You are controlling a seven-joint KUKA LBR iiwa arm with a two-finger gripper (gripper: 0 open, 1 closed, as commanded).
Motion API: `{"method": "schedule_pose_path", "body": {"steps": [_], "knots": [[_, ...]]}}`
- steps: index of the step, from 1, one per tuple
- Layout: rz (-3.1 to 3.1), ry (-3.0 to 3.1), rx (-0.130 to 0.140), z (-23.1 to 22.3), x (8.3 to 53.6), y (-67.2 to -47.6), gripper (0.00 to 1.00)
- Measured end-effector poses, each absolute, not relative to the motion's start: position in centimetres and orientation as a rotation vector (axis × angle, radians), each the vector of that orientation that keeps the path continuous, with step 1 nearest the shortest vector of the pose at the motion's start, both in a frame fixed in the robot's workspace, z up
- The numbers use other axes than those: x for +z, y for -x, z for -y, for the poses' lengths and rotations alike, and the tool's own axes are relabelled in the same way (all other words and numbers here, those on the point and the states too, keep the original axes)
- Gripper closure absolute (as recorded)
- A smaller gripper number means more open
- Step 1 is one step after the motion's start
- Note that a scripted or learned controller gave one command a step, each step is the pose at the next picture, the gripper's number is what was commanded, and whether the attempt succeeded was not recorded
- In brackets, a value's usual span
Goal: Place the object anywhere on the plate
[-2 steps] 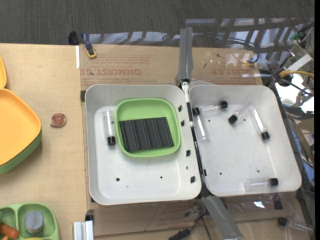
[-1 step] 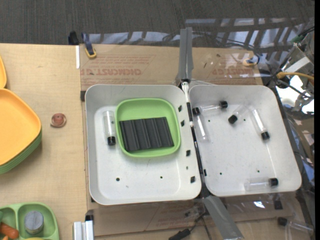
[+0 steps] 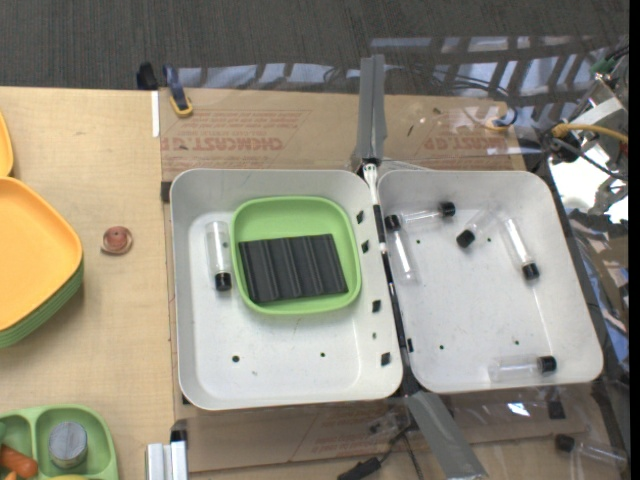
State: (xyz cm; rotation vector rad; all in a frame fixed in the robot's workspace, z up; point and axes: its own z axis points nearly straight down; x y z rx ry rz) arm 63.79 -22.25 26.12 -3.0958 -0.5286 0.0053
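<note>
Dark grey carpet floor (image 3: 300,13) runs across the top. Light wooden bench top (image 3: 90,148) on the left, brown cardboard sheet (image 3: 270,133) with printed red lettering under the bins. Tangled cables (image 3: 575,128) at upper right, bright glare nearby. Stacked orange trays (image 3: 30,258) sit at the left edge.

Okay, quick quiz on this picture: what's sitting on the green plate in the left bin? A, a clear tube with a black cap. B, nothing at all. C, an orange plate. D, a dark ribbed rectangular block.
D: a dark ribbed block lies flat on the green plate, while the nearest capped tube lies on the bin floor beside the plate's left edge.
</note>
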Motion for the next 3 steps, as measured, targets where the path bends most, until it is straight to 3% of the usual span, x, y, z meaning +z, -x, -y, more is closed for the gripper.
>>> {"method": "schedule_pose_path", "body": {"steps": [1, 2, 3], "knots": [[0.447, 3.107, 0.009, 22.3, 26.1, -63.3, 0.00], [0.318, 3.125, 0.006, 22.3, 27.5, -64.3, 0.00], [0.321, 3.124, 0.007, 22.2, 25.8, -65.3, 0.00]]}}
